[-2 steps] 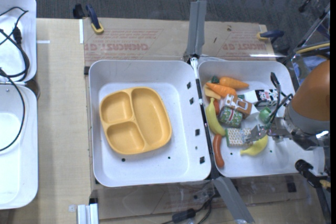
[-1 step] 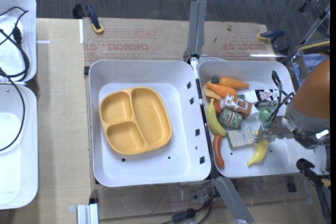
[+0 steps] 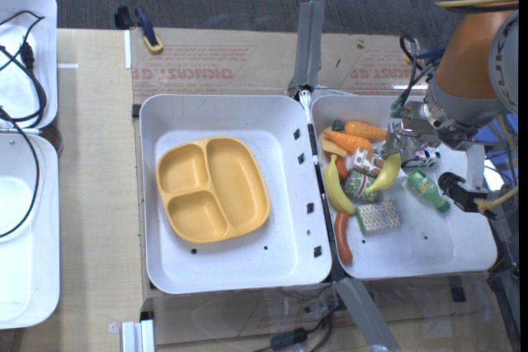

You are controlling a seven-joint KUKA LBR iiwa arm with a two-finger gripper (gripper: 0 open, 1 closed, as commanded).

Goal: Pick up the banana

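Note:
Two yellow bananas lie in the right bin [image 3: 462,247]. One banana [image 3: 334,187] curves along the bin's left wall. The other banana [image 3: 388,172] lies tilted on the pile of toy food, its upper end right under my gripper [image 3: 398,141]. The gripper hangs low over the pile at the bin's back middle, with the grey and orange arm [image 3: 474,53] behind it. The gripper's body hides where it meets the banana's tip.
Around the bananas are orange carrots [image 3: 361,130], a red sausage [image 3: 342,237], a green bottle [image 3: 427,190], a speckled sponge-like block [image 3: 378,217] and a small packet [image 3: 360,181]. The left bin [image 3: 157,260] holds a yellow divided plate [image 3: 213,188]. A metal post [image 3: 309,45] stands between the bins.

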